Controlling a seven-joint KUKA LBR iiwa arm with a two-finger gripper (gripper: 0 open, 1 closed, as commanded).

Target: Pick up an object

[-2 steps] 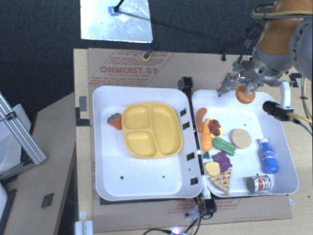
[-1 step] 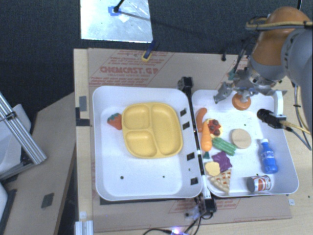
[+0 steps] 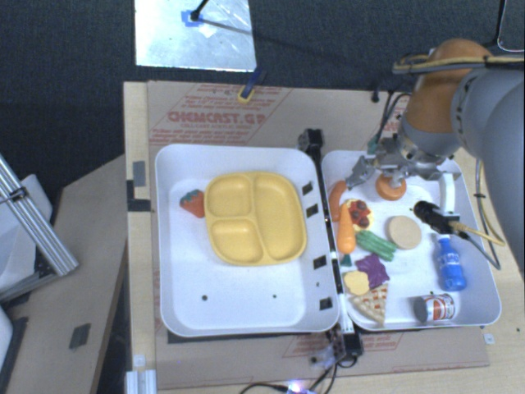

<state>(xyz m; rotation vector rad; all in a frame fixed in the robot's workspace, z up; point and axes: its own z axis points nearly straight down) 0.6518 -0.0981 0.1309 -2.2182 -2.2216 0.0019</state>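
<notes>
My gripper point(image 3: 382, 173) hangs low over the back of the right bin point(image 3: 484, 302), reaching in from the right. Just below and beside it sits an orange round toy point(image 3: 392, 190); I cannot tell whether the two touch. Around it in the bin lie an orange carrot point(image 3: 346, 233), a red-topped piece point(image 3: 358, 213), a green pod point(image 3: 375, 245), a tan round cookie point(image 3: 404, 231), a blue bottle point(image 3: 450, 263), a small can point(image 3: 434, 307), a purple piece point(image 3: 374, 268) and a pizza slice point(image 3: 371, 304).
The left bin point(image 3: 176, 302) holds a yellow divided plate point(image 3: 254, 217) with a small red and green strawberry toy point(image 3: 193, 203) at its left. An orange sausage-shaped toy point(image 3: 335, 197) leans by the divider between the bins. A silver sheet point(image 3: 195, 23) lies beyond the bench.
</notes>
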